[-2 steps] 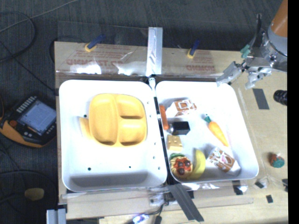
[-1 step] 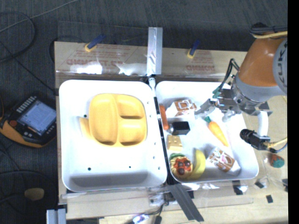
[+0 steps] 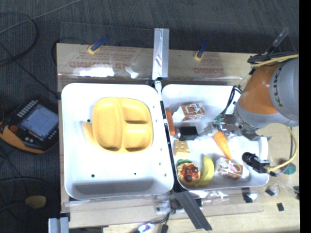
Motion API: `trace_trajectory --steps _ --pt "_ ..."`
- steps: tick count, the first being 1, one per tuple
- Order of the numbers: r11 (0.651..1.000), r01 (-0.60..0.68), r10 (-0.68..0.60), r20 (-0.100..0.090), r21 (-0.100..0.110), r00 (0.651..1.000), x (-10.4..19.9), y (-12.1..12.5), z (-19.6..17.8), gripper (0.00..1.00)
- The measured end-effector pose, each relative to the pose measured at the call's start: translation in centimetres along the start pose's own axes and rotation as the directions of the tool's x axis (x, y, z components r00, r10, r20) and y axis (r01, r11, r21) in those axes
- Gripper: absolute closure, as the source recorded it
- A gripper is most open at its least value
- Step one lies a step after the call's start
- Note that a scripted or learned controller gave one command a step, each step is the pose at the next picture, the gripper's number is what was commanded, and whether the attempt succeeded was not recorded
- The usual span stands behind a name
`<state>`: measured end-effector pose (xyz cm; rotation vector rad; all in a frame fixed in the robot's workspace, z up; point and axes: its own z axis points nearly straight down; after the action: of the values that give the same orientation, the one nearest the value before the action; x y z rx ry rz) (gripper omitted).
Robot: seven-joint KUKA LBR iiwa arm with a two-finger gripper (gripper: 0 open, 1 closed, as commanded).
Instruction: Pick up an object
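Note:
My gripper [image 3: 222, 124] hangs over the middle of the right bin [image 3: 214, 92], reaching in from the right. An orange carrot [image 3: 222, 145] lies just below it, its thick end right at the gripper's tip; whether they touch is hidden. Left of the gripper are a small printed carton [image 3: 193, 111] and a black block [image 3: 188, 131]. A thin red-orange stick [image 3: 170, 122] lies along the bin's left wall.
A tan cracker [image 3: 181, 147], a yellow banana [image 3: 208, 170], a round toy with red fruit [image 3: 188, 172] and a small printed box [image 3: 229, 169] fill the right bin's front. The left bin [image 3: 73, 144] holds a yellow divided plate [image 3: 121, 123].

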<state>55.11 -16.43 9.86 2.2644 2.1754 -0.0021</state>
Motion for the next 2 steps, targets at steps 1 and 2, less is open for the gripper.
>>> trace_trajectory --steps 1,2 --pt "0.987 0.159 -0.159 0.018 -0.007 0.987 2.6 0.9 0.7 0.0" --pt "0.904 0.428 -0.428 -0.001 0.0 0.904 1.3 -1.2 -4.6 0.0"
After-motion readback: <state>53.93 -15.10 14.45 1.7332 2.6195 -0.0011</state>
